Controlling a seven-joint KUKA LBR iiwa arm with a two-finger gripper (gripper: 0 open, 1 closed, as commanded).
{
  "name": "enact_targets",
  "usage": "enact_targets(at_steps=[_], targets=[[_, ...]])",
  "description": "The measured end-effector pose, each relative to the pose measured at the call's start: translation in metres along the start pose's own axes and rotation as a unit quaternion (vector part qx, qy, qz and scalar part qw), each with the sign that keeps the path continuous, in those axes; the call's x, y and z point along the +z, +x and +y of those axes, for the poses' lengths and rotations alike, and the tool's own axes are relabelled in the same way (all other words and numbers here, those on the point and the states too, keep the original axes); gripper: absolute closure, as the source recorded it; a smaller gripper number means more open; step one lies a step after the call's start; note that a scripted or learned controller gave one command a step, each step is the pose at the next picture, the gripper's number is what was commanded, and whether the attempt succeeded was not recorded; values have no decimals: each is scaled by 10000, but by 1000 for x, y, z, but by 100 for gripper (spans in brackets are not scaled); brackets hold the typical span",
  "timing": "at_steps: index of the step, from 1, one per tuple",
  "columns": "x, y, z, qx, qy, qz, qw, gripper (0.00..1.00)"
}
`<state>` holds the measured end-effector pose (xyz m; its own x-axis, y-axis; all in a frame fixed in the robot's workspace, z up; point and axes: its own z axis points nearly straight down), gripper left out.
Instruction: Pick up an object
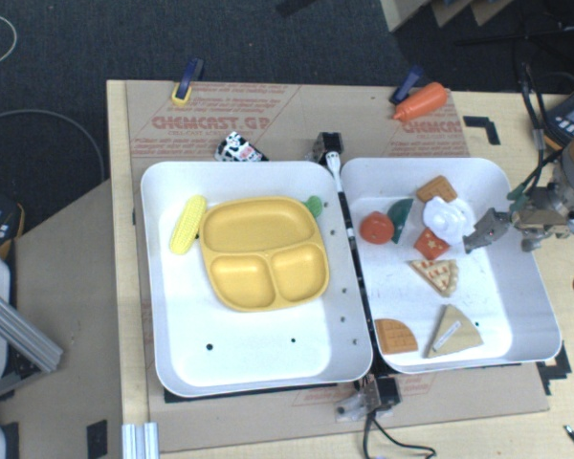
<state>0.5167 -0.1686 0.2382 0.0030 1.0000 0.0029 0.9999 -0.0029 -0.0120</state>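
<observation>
The right bin (526, 304) holds several toy foods: a red tomato (376, 227), a green piece (402, 220), a tan waffle (437, 190), a white lump (447, 218), a small red piece (431, 245), a pizza slice (437, 275), a round brown biscuit (395, 336) and a tan wedge (454, 331). My gripper (509, 235) hovers over that bin's right side, just right of the white lump. It stands open, and bare bin floor shows between its fingers.
The left bin (172, 333) carries a yellow divided plate (265, 251), a corn cob (187, 224) and a small green piece (313, 205). On the bench behind the bins lie an orange carrot (421, 101) and a black-and-white toy (239, 148).
</observation>
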Motion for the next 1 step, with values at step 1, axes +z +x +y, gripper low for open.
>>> enact_targets(at_steps=[1], targets=[[-6,0,2,-14,-58,-14,10000,0]])
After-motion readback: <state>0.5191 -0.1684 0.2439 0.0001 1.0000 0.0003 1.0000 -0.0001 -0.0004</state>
